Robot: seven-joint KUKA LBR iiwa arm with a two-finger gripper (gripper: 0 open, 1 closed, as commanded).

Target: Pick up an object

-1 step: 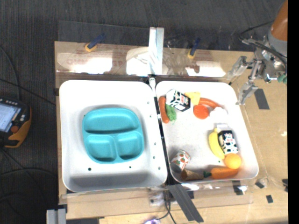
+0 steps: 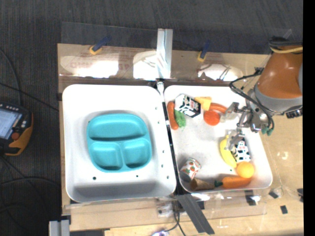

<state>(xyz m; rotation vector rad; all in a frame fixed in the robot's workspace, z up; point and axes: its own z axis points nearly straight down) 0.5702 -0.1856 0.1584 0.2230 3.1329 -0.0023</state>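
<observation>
The right bin point(image 2: 204, 146) holds several small items. A red tomato point(image 2: 212, 117) lies by a yellow piece point(image 2: 204, 102) and a cow-patterned box point(image 2: 187, 105), with a carrot point(image 2: 171, 115) and a green piece point(image 2: 180, 120) at the left wall. A banana point(image 2: 226, 152), a second cow-patterned box point(image 2: 241, 151), an orange point(image 2: 244, 169) and another carrot point(image 2: 234, 182) sit at the right front. My gripper point(image 2: 237, 118) hangs open just right of the tomato and above the banana's far end, with bare bin floor between its fingers.
The left bin point(image 2: 74, 132) carries a teal divided tray point(image 2: 119, 141). A small printed can point(image 2: 190, 167) and a brown piece point(image 2: 199, 184) lie at the right bin's front left. The arm's orange band point(image 2: 279, 77) hangs over the right bin's far right corner.
</observation>
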